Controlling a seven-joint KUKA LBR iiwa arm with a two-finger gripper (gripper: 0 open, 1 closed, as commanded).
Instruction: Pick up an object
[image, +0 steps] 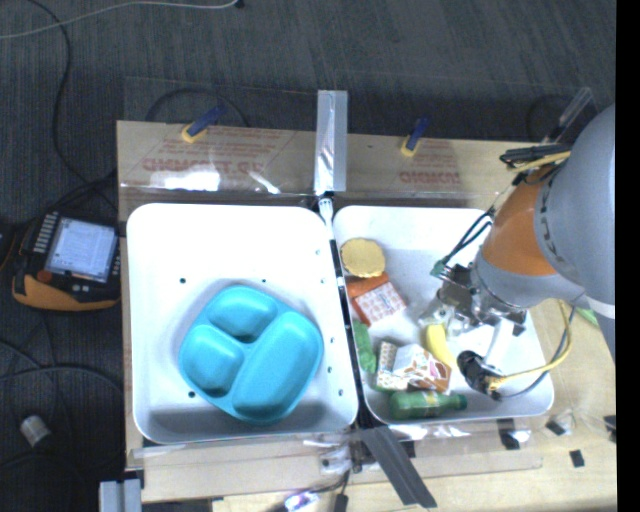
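Note:
The right bin (400, 225) holds a small heap of objects. A round yellow lid (362, 257) lies near its far left corner, with an orange packet (376, 298) just below it. A yellow banana (436, 341) lies in the middle. A patterned white box (410, 368) and a green bottle (427, 403) lie along the near wall. A green item (362, 340) leans on the left wall. My gripper (452, 308) hangs low in this bin, just above the banana's upper end, under the grey and orange wrist.
The left bin (160, 240) holds a blue divided tray (250, 350). A metal divider (331, 140) stands behind the two bins. A yellow cable (520, 375) loops from the wrist over the right bin's near right corner. A handheld device (70, 255) lies on the floor to the left.

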